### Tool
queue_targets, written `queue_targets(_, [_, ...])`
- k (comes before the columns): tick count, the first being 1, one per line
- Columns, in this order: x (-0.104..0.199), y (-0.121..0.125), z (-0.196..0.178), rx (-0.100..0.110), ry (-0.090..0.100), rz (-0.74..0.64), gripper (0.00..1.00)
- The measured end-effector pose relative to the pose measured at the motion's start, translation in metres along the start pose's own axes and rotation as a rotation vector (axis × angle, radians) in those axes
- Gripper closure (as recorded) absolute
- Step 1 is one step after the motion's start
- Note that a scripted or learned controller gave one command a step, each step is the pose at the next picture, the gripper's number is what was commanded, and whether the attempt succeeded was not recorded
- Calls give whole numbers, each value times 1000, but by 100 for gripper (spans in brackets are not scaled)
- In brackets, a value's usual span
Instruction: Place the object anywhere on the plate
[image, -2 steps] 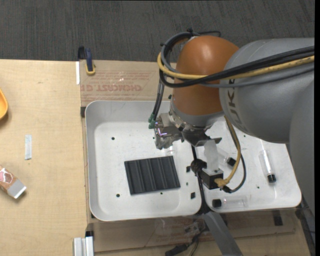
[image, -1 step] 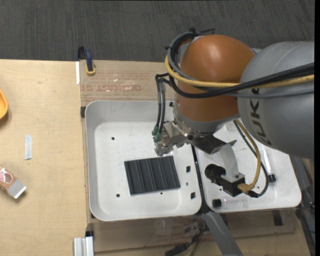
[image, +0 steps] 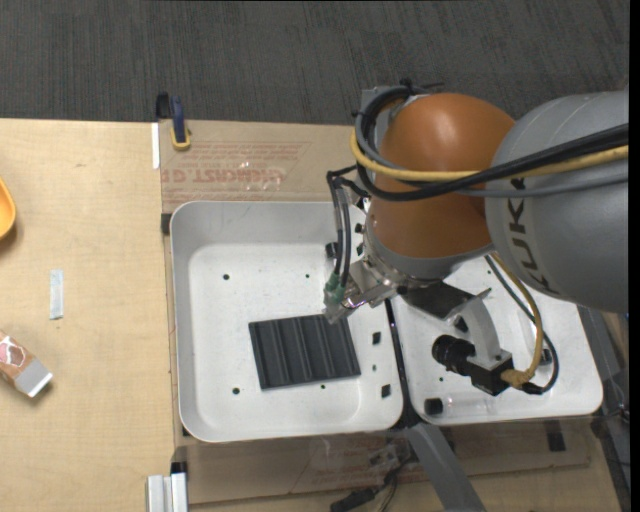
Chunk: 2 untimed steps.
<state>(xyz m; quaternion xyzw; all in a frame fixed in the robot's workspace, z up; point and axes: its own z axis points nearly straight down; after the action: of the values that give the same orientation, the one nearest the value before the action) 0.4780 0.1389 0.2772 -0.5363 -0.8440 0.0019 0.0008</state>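
**Gripper (image: 342, 298) poised at the corner of the plate (image: 304, 352), arm (image: 570, 200) hunched over the seam between the bins.**

The plate is a dark, flat rectangle with lengthwise ribs, matte like moulded plastic, lying slightly askew on the floor of the left bin (image: 205, 300), towards its right side. The gripper hangs just beside the plate's upper right corner, seemingly lined up for a drop onto it. A greenish bit (image: 334, 291) shows at its tip. I cannot tell whether that is the object to be placed, or whether the grip is open or closed, because the bulging orange band (image: 440, 170) hides it. Both bins are smooth glossy white with rounded corners. The counter (image: 90, 200) around them is pale wood, and a small wrapped packet (image: 22, 366) lies well apart at the left.
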Motion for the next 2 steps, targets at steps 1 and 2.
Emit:
queue_targets(1, [-1, 15, -41, -2, -1, -107, 100])
queue_targets(2, [16, 8, -21, -1, 0, -252, 100])
